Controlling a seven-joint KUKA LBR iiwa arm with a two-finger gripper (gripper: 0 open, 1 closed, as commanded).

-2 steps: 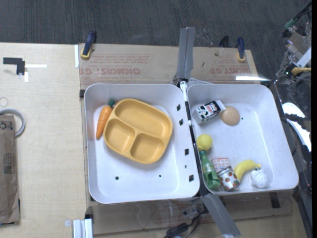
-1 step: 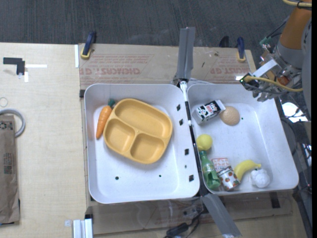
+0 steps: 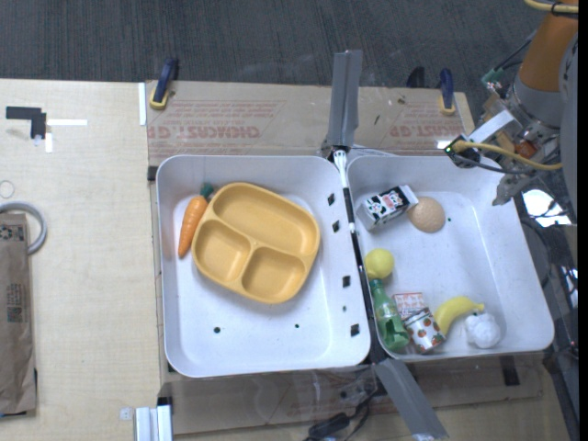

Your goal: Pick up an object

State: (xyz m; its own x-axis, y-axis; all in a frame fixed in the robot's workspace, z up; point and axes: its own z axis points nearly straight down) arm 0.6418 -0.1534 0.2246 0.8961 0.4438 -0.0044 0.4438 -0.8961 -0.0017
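The right bin (image 3: 501, 246) holds a small black-and-white milk carton (image 3: 386, 205), a tan round bun (image 3: 426, 215), a yellow lemon (image 3: 378, 264), a green bottle (image 3: 386, 316), a small printed can (image 3: 424, 331), a banana (image 3: 457, 310) and a white crumpled lump (image 3: 483, 330). In the left bin (image 3: 184, 338) an orange carrot (image 3: 190, 225) lies beside a yellow divided plate (image 3: 257, 242). My gripper (image 3: 511, 165) hangs over the right bin's far right corner, above and to the right of the bun, with cables around it. Nothing shows in its grasp.
The arm's orange band (image 3: 551, 28) rises at the top right. A grey divider bar (image 3: 344, 99) stands between the bins at the back. Blue clamps (image 3: 165, 81) pin cardboard behind the bins. A brown paper bag (image 3: 14, 310) lies on the wooden bench at the far left.
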